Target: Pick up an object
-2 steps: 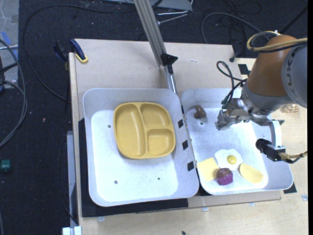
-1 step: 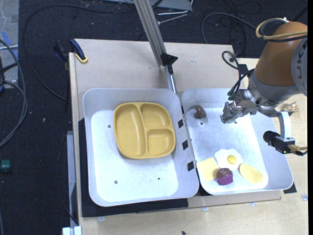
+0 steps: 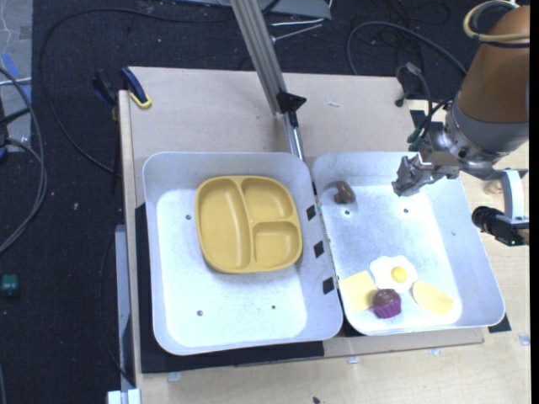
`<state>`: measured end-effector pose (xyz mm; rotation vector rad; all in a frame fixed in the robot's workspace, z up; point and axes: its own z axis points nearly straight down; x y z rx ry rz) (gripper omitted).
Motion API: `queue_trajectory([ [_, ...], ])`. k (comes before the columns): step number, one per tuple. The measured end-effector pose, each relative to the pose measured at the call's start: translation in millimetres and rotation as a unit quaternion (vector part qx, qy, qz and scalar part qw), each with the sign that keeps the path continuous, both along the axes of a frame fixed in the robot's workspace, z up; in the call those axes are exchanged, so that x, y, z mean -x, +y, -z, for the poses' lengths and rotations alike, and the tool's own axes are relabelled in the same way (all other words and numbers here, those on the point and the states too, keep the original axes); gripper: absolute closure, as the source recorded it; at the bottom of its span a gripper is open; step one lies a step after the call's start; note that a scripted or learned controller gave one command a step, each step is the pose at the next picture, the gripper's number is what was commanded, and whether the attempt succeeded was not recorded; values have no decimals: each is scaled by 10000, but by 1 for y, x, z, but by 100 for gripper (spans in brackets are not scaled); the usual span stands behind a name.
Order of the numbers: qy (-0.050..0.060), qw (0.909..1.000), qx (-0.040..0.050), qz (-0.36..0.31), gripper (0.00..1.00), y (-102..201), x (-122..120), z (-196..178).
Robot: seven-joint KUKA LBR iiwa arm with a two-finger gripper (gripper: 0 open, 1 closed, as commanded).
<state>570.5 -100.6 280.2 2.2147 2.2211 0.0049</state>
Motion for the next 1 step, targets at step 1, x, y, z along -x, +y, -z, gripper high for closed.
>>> queue_trajectory([
  [1,28,10000,-11,-21,100,46,4,1],
])
